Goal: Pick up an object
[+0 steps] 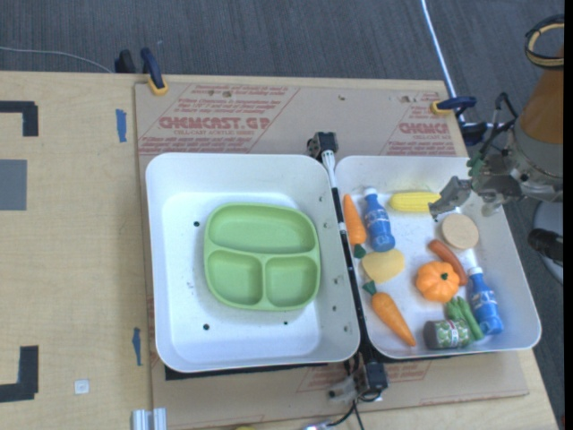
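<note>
So, quick rundown from left to right.

Left bin (170,240): carries a green divided plate (262,256), well apart from the hand, nothing to grab on it.

Divider: the two bins touch along their inner rims, with an orange carrot (354,220) and a blue bottle (379,222) lying just beside that rim in the right bin (524,325).

Middle of right bin: yellow lemon-ish piece (384,265), second carrot (393,318), corn cob (414,202) lying crosswise near the far wall.

Hand (450,197): hovering over the far right part of that bin; can't tell whether it's apart or together, and nothing shows in it.

Nearest pick: the tan round disc (460,232), just toward the camera from the hand; corn lies just left, long axis left-right.

Room: probably tight. Pumpkin (439,281), another blue bottle (484,301) and a dark jar (448,334) crowd the near right side, close to the wall.
</note>
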`<control>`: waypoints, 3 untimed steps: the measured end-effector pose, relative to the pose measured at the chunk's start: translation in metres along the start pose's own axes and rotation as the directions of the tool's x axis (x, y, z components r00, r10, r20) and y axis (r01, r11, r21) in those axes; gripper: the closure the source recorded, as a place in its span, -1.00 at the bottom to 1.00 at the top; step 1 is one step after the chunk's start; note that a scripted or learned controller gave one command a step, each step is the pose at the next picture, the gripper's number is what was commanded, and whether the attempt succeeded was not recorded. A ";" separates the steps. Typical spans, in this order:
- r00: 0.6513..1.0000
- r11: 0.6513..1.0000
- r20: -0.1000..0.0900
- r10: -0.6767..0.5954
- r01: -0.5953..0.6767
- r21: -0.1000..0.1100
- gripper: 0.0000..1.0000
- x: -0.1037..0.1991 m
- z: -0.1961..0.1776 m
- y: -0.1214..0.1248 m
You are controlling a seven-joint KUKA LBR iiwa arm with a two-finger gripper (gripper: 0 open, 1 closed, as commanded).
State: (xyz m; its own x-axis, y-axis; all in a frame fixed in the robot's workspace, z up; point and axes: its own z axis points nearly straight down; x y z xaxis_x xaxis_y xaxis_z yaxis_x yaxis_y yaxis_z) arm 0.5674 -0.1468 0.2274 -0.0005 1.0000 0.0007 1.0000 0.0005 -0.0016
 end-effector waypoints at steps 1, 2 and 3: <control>1.000 1.000 0.000 0.001 -0.001 -0.001 -1.00 -0.002 0.128 -0.022; 1.000 1.000 0.002 0.001 -0.001 -0.007 -1.00 -0.029 0.141 -0.070; 1.000 1.000 0.007 0.002 -0.002 -0.013 1.00 -0.030 0.130 -0.068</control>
State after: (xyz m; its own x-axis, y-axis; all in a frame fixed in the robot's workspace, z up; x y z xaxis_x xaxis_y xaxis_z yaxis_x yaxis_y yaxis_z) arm 0.4989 -0.1770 0.0979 0.0020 1.0000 -0.0068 0.9999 -0.0019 0.0118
